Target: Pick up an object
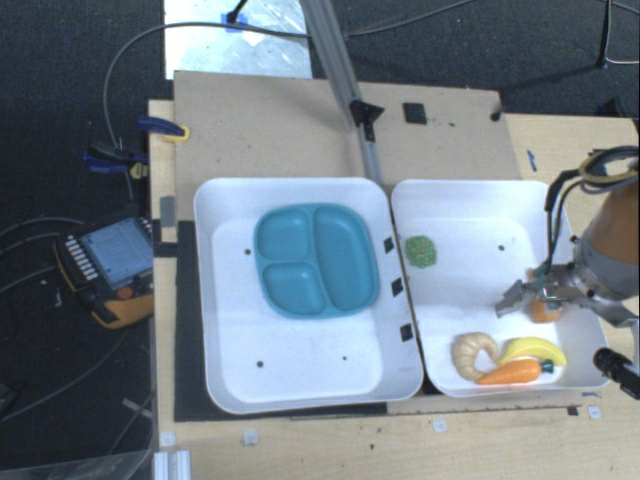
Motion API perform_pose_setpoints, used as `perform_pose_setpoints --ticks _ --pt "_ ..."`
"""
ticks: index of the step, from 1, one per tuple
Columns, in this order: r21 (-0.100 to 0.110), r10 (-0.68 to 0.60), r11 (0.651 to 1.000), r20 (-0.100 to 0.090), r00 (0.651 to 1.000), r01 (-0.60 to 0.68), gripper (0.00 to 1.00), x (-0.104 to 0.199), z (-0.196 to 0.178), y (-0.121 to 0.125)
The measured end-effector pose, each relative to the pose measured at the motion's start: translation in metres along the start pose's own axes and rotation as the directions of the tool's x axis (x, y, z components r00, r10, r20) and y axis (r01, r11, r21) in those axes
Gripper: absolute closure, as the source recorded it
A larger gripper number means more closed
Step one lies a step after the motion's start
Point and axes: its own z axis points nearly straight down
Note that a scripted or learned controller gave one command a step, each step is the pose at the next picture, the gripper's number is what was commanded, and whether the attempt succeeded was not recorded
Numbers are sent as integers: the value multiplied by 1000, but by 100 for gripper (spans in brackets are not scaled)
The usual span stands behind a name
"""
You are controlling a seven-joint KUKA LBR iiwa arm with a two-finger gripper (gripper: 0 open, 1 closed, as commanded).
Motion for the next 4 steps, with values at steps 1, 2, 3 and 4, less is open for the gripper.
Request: perform_pose_setpoints --ticks 1,2,3,4 --pt "-1 0 1000 0 1000 0 0 -5 49 -9" --pt "-7 -1 1000 2 1000 1 100 -5 36 -7" --pt "-11 -5 1000 3 1000 5 100 -1 -27 -3" --pt "-10 -5 1000 3 1000 5 100 -1 -71 -1"
